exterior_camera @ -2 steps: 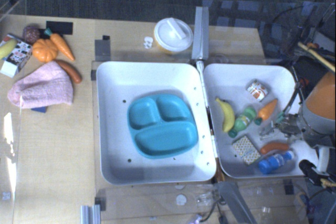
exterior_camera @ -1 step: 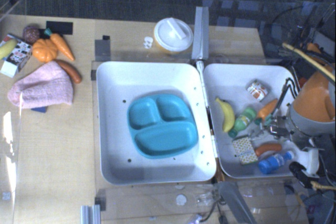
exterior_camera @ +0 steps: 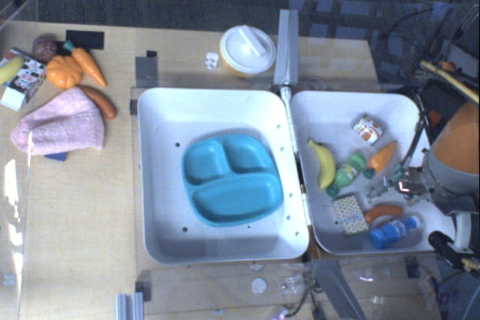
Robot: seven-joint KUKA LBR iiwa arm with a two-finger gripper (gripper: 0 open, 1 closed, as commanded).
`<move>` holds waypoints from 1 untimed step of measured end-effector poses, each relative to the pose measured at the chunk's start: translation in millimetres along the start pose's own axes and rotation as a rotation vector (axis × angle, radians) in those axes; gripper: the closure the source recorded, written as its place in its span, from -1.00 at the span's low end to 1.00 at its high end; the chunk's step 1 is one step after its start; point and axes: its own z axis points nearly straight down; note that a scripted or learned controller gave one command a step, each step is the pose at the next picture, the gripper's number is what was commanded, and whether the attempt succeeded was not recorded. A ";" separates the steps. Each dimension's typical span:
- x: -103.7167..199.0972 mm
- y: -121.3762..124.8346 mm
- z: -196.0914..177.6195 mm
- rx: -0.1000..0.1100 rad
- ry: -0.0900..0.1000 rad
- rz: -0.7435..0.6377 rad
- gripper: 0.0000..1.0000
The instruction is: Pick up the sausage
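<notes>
Right bin [exterior_camera: 405, 103] crowds sausage [exterior_camera: 384, 213] beneath tool [exterior_camera: 395, 187].

The grey arm with its orange band [exterior_camera: 459, 137] enters from the right, over the right edge of the right-hand white bin [exterior_camera: 330, 110]. The two-finger gripper [exterior_camera: 399, 184] hangs low inside that bin, near its front right corner. Finger spacing cannot be determined.

A grey robot arm [exterior_camera: 450, 176] with a broad, rounded orange band above its wrist. Below the band sits a darker grey metal wrist section with small shiny fittings. Thin dark cables loop alongside the arm's upper body.
</notes>
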 end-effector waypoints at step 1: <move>25.2 -2.5 -0.4 -0.002 -0.002 -0.041 -1.00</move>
